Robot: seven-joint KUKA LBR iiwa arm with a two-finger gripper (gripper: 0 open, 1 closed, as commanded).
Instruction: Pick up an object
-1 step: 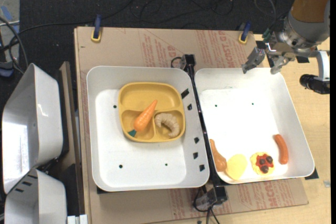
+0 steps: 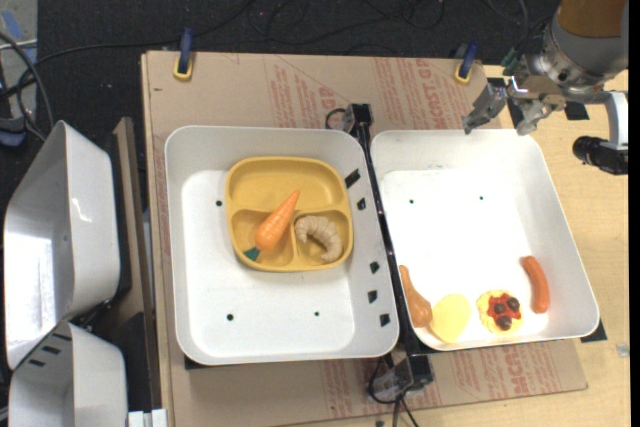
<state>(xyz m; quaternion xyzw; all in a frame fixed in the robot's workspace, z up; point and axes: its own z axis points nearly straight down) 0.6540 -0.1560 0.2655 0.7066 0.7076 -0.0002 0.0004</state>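
Camera view: sausage (image 2: 537, 283) in right bin's (image 2: 470, 165) near corner, well apart from jaws.

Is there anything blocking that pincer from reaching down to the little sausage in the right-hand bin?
Nothing visible does. The pincer hangs over the bin's far edge, and bare white floor lies between it and the sausage near the front right corner.

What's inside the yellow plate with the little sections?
A carrot and a curled shrimp lie in the yellow plate. A small dark bit peeks out below the carrot; what it is cannot be told.
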